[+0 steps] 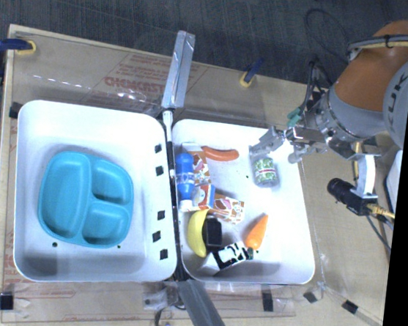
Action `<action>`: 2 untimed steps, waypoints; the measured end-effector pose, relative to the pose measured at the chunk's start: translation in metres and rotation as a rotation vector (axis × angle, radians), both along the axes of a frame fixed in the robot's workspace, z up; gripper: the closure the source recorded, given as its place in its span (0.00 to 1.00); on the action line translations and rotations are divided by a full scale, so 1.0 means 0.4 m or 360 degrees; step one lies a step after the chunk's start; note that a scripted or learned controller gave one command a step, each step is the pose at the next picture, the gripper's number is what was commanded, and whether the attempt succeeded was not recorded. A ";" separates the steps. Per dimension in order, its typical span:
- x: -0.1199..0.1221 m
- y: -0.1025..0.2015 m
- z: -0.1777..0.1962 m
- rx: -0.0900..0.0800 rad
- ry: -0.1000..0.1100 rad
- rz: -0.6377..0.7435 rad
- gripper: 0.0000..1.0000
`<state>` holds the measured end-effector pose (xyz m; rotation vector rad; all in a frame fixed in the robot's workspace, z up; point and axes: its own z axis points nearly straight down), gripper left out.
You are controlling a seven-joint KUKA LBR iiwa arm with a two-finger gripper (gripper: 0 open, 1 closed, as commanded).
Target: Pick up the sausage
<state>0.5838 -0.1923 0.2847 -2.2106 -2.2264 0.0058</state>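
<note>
- Sausage (pixel 220 154) lies flat near the far edge of the right bin (pixel 302 237), long axis running left-right, just right of the blue bottle (pixel 183 171) by the divider.
- Looks like a toy: probably light, smooth plastic or rubber skin, likely slippery, rounded so it can roll or squirt out of a pinch.
- Not fragile by the look of it; firm squeeze should be fine.
- Best hold, in my view: across the short axis at mid-length, fingers closing front-to-back; ends taper, avoid them.
- Left end sits close to the bottle and a printed carton (pixel 201 174); right half has bare bin floor around it, so bias the grasp slightly right of centre.
- Claw (pixel 280 146) hovers over the far right corner of the right bin, near a small green-patterned packet (pixel 266 171), well right of the sausage; fingers look spread, nothing between them.
- Left bin (pixel 24 247) carries a blue divided tray (pixel 87 199); irrelevant here.
</note>
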 end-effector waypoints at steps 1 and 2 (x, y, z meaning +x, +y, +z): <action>0.180 0.040 -0.106 0.0000 -0.0005 0.0191 0.00; 0.182 -0.015 -0.390 0.0000 -0.0001 0.0160 0.00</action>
